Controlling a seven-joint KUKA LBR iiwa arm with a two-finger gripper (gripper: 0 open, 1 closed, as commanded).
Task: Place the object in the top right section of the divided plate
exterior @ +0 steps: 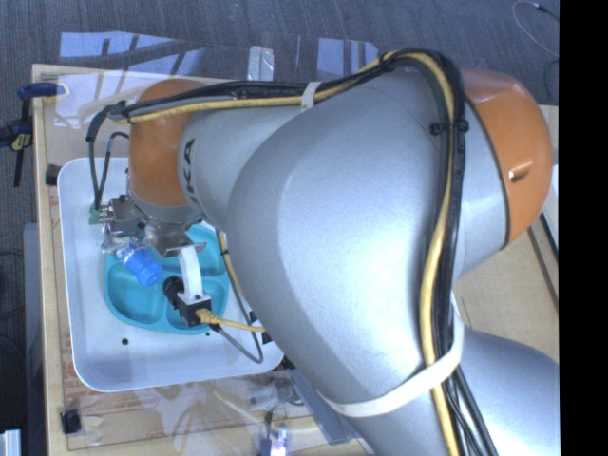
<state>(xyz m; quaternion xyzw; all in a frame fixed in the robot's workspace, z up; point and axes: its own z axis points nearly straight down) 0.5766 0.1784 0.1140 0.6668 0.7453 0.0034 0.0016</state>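
Grey arm (380,226) masking bin (81,283), turquoise plate (128,302)

You get bright, even light, soft glare on the grey arm (361,217), slightly soft focus throughout.

**Camera setup — one fixed overhead view**

Single camera above the bench (47,93), looking down at a slant. Arm (380,236) enters from frame right, sits close to the lens — its bulk covers most of the frame. Left of the wrist: white bin (81,283).
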